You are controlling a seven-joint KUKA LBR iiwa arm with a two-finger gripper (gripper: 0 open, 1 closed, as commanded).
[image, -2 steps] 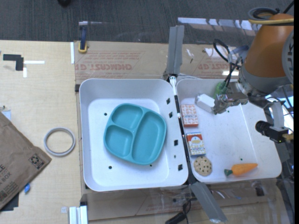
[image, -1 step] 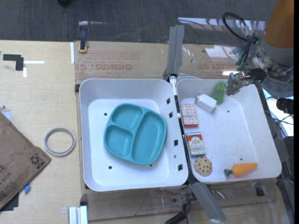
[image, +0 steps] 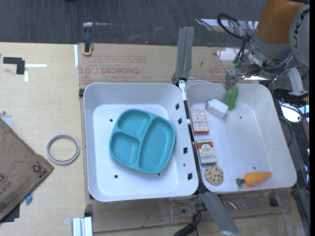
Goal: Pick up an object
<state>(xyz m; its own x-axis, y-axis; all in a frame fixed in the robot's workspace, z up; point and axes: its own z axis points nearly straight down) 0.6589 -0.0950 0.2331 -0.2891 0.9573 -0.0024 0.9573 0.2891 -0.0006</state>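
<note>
Scene: we look down on a bench (image: 39,107) bearing two shallow white bins side by side, the left white bin (image: 93,132) and the right white bin (image: 275,132).
Left bin: it carries a teal plastic divided plate (image: 142,140).
Right bin: we see a small green oblong object (image: 232,96) near the far rim, a white block (image: 216,107) just beside it, two small red and white cartons (image: 199,121) and (image: 206,152) along the left wall, a round toy cookie (image: 213,175) and an orange toy carrot (image: 256,179) near the front.
Arm: the grey arm with orange band (image: 278,14) reaches in from the right.
Jaws: the two-finger gripper (image: 233,80) sits right at the green object's top end; we cannot tell whether the jaws are wide, narrow or closed on it.
Handling: we judge the green object light, stiff and smooth, so apt to slip; best taken across its narrow sides near the middle.
Risk: the white block is close enough to be nudged.
</note>
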